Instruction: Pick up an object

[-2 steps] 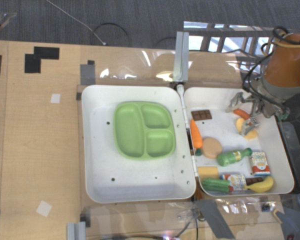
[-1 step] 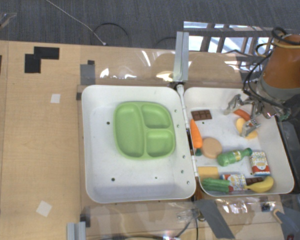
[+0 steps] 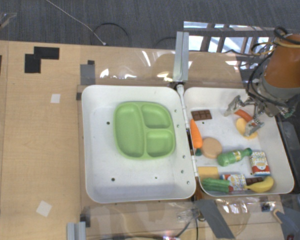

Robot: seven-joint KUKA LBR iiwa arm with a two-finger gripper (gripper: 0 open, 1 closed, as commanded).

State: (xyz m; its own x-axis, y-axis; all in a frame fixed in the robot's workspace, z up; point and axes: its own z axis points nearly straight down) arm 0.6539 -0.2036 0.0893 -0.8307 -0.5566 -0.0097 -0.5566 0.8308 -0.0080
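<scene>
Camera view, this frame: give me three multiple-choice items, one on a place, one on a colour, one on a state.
1. Where does the divided tray lie?
A. left bin
B. right bin
C. on the bench

2. What colour is the bottle?
A. red
B. green
C. blue

3. How is the banana placed?
A. lying in the right bin's near corner
B. standing upright
C. on the tray

Answers: 1 A, the divided tray sits alone in the left bin. 2 B, the bottle is green. 3 A, the banana lies flat in the right bin.

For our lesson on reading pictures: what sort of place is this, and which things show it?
Probably a robot test bench in a lab: a grey arm reaches over two white bins, one holding toy food such as a banana.
</scene>
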